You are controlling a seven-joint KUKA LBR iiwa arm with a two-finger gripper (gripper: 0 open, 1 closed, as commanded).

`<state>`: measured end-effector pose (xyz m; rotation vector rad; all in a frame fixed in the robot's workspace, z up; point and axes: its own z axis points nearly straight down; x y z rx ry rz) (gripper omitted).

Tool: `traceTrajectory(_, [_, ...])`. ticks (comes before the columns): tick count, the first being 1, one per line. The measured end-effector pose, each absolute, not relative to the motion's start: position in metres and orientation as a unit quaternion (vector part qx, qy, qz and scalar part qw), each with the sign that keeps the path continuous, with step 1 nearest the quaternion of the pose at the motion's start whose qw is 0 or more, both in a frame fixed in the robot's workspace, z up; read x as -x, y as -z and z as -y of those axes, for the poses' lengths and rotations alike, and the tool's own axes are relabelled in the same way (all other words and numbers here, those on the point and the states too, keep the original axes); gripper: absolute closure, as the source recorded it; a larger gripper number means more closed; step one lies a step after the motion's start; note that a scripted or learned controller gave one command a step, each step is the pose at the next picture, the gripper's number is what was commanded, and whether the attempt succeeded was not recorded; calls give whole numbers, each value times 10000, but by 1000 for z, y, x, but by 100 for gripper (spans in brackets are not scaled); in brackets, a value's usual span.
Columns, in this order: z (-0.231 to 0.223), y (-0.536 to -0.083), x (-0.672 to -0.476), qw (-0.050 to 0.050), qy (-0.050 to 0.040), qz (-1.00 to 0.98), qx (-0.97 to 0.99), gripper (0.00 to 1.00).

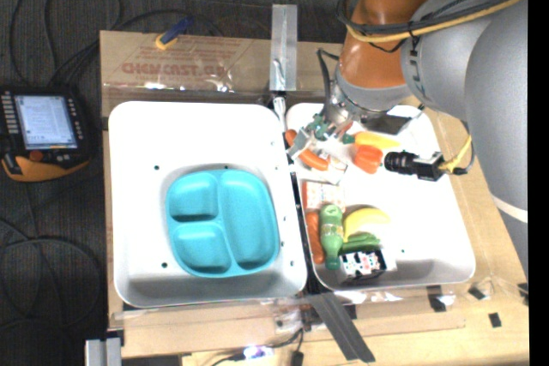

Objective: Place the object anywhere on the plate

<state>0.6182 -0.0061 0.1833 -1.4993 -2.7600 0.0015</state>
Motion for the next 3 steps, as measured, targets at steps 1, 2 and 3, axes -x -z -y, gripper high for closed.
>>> traceTrajectory(1, [-58,-183,-577,14,-8,8046,5938,100])
traceTrajectory(2, [-107,-154,-534,21,-13,8543,5198,100])
traceTrajectory(3, [-107,-154,-534,22,-11,8541,5201,0])
